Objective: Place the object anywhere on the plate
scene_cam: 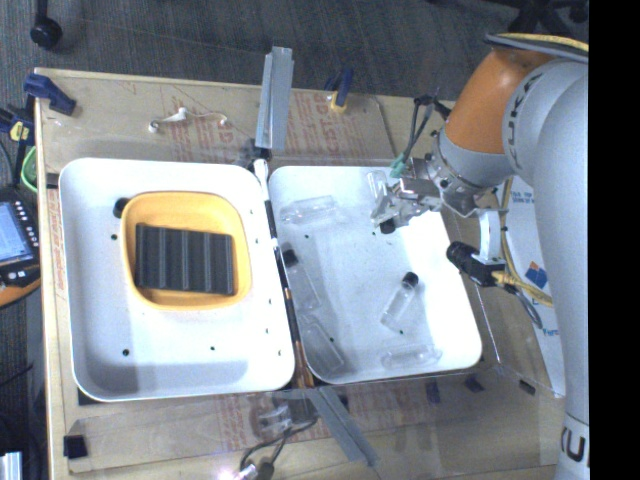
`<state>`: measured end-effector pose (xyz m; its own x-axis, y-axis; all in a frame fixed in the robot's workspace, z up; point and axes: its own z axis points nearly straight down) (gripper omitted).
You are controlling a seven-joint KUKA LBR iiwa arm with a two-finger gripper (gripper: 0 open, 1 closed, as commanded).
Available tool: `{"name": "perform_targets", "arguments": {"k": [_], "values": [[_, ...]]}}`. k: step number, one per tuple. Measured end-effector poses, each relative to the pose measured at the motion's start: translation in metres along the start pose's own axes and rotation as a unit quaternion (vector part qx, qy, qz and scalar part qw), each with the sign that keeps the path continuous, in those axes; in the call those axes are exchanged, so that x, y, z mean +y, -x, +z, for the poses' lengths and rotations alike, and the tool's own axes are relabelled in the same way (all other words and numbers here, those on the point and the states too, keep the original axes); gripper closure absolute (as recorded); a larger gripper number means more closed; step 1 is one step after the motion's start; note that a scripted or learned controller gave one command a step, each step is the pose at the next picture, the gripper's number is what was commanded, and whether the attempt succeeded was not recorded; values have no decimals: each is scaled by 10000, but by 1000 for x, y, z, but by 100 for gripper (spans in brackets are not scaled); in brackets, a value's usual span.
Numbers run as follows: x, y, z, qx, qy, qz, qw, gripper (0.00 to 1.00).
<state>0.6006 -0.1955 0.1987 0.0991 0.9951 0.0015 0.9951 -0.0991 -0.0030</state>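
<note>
A small clear vial with a black cap [398, 302] lies tilted on the floor of the right bin [350, 268], toward the lower right of centre, touching nothing else. Other clear plastic pieces rest near it: one at the bin's upper left [308, 209] and one along its lower edge [410, 353]. The claw [388, 211] hangs over the bin's upper right area, well above and apart from the vial; whether it is spread or pressed together I cannot tell. The grey arm with its orange band [495, 98] comes in from the right of the frame. In the left bin [100, 348] sits the yellow plate [185, 245], bearing a dark ribbed block [186, 259]. Both bins rest on the wooden table [130, 108].
</note>
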Motion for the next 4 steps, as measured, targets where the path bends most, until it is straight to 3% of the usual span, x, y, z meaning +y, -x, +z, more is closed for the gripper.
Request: {"name": "perform_targets", "arguments": {"k": [1, 2, 3, 4], "values": [[19, -75, -27, -9, 10, -1092, 9940, 100], [-5, -126, 8, -6, -11, -2570, 9664, 100], [-23, -206, 3, -7, -17, -3561, 9345, 100], [-23, -206, 3, -9, -15, -3557, 9346, 0]]}}
